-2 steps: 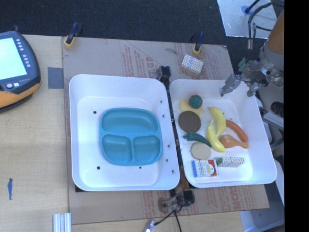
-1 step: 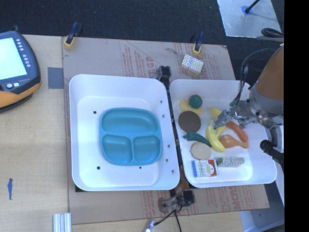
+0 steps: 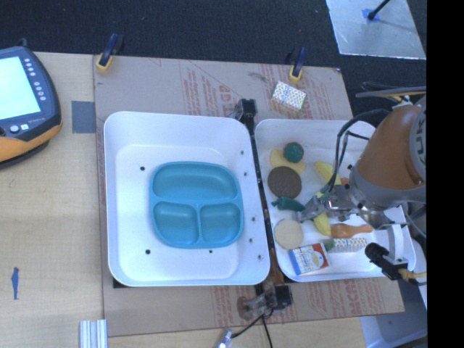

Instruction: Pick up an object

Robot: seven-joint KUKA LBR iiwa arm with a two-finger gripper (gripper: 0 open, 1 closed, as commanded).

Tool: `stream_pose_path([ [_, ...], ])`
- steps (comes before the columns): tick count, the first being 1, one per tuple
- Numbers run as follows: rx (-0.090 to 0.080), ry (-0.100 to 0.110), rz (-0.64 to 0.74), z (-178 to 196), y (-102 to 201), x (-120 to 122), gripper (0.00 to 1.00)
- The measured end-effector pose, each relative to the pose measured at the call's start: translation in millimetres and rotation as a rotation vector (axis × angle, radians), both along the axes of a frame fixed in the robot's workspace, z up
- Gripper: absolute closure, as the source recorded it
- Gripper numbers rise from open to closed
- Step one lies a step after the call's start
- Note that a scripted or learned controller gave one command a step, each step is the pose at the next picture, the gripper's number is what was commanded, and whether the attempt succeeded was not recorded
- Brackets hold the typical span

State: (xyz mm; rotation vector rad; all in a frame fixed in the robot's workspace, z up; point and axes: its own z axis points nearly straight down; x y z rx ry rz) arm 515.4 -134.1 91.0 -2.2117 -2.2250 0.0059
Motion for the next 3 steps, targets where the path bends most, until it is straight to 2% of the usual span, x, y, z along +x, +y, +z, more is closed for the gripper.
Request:
stream_pose_path([
  [1, 0.000, 0.000, 0.002, 0, 32, -5, 0.00],
  [2, -0.001, 0.002, 0.008, 10, 31, -5, 1.00],
  [3, 0.001, -0.004, -0.001, 101, 72, 21, 1.00],
])
